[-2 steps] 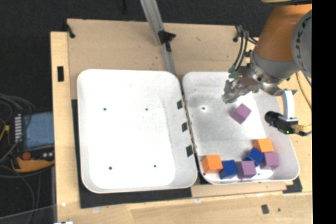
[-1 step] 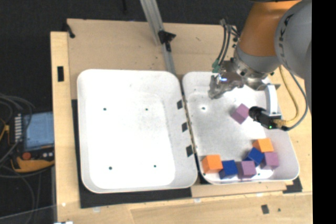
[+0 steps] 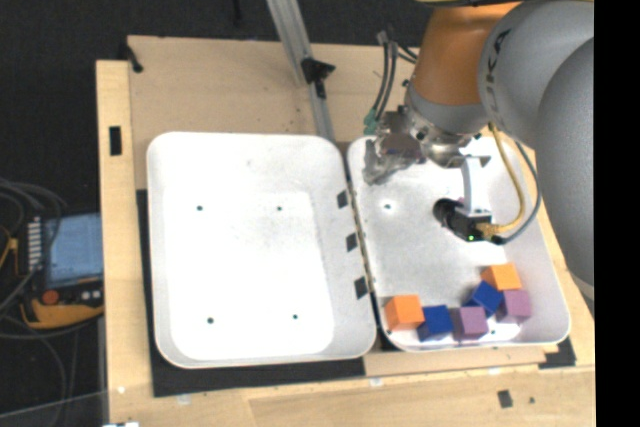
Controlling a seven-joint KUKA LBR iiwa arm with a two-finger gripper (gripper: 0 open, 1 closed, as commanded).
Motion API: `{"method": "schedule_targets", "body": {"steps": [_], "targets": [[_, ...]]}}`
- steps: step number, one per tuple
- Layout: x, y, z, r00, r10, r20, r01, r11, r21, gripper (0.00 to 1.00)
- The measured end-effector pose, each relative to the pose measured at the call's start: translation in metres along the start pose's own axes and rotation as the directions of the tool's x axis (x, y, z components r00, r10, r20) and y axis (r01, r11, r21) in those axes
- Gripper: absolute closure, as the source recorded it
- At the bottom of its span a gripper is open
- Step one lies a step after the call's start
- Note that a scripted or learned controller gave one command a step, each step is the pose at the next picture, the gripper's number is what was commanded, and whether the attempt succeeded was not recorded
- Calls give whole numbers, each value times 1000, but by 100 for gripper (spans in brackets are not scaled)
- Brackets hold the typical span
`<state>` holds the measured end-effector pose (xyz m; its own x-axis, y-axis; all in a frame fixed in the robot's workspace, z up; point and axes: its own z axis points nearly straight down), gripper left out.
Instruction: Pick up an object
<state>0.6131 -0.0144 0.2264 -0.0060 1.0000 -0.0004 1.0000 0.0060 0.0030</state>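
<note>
Several small blocks lie along the near edge of the right bin [image 3: 400, 235]: an orange block [image 3: 404, 311], a blue block [image 3: 436, 322], a purple block [image 3: 470, 322], a second blue block [image 3: 487, 297], a second orange block [image 3: 502, 276] and a second purple block [image 3: 518, 304]. My gripper [image 3: 381, 158] hangs over the far left corner of that bin, well away from the blocks. Nothing shows between its fingers.
The left bin [image 3: 250, 245] sits beside the right one, joined by black clips [image 3: 352, 242]. A metal pole [image 3: 290, 20] slants up from behind the bins. A small black sensor with a green light [image 3: 458, 218] and cables hang off the wrist. Electronics [image 3: 60, 260] lie at far left.
</note>
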Motion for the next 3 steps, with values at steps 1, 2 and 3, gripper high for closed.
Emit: {"method": "schedule_targets", "body": {"steps": [1,2,3], "targets": [[45,8,4,1000,0,0,0,1000,-1,100],[104,18,-11,1000,-3,-3,3,1000,0,100],[99,18,-10,1000,1,2,-1,1000,3,0]]}}
